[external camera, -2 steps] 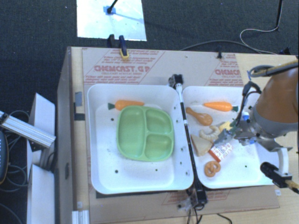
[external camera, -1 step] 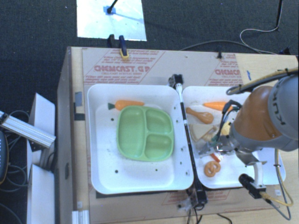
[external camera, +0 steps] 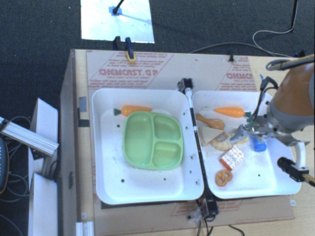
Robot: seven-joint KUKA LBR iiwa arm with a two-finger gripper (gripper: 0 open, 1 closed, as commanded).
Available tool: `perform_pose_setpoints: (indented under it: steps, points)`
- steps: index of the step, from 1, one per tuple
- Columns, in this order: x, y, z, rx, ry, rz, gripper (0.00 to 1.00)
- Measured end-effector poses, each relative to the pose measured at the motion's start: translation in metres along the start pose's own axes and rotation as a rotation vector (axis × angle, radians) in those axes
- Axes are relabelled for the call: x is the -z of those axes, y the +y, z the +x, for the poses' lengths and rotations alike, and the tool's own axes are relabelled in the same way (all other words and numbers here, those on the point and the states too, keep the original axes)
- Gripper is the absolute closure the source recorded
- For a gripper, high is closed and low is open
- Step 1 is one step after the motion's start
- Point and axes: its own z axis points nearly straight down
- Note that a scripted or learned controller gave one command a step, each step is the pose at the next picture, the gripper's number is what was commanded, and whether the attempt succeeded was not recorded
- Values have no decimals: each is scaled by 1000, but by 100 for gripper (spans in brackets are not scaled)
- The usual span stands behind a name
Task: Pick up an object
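Two white bins side by side on the desk. Left bin (external camera: 106, 181): green divided plate (external camera: 152, 140), carrot (external camera: 132, 110) at its far edge. Right bin (external camera: 275, 183): second carrot (external camera: 230, 112), bread pieces (external camera: 212, 134), red-white packet (external camera: 232, 157), pretzel (external camera: 223, 177), blue item (external camera: 258, 144). Pincer (external camera: 242, 132) low over the bread cluster, probably lining up a grasp; clench state cannot be told.

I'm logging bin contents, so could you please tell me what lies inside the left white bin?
The left shallow white bin holds a green sectioned plastic plate and an orange toy carrot behind it. Whatever lies beneath the plate is covered.
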Motion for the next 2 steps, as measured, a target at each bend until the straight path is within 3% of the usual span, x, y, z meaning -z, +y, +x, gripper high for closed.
perform_pose_setpoints:
  steps: [1,2]
  points:
    - [-78,-16,21,0,-4,-10,0]
    - [-64,-13,22,3,-5,-20,100]
